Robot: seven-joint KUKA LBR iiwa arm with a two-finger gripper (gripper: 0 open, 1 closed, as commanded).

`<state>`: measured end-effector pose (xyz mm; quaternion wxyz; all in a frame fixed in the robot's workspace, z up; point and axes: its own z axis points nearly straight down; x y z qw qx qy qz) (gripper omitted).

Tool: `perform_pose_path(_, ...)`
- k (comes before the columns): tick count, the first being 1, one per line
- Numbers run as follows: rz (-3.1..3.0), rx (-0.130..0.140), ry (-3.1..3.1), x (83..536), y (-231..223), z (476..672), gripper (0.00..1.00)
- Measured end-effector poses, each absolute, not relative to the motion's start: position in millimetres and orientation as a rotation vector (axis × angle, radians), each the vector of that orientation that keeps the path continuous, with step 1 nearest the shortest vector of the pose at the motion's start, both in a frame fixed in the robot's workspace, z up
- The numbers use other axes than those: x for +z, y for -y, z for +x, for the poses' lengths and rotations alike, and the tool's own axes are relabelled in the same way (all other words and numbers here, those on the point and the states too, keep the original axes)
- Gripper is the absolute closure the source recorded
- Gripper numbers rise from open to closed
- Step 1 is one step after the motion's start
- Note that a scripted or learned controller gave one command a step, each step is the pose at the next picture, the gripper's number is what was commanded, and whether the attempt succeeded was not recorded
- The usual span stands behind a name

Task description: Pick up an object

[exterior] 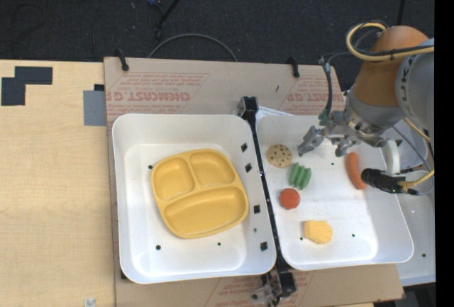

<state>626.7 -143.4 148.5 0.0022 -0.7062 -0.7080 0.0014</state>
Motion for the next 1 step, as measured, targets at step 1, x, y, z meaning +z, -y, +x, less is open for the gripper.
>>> perform_pose_path(1, -2.217, 0.007, 2.218, 86.6, 148.6, 628.1, 0.0)
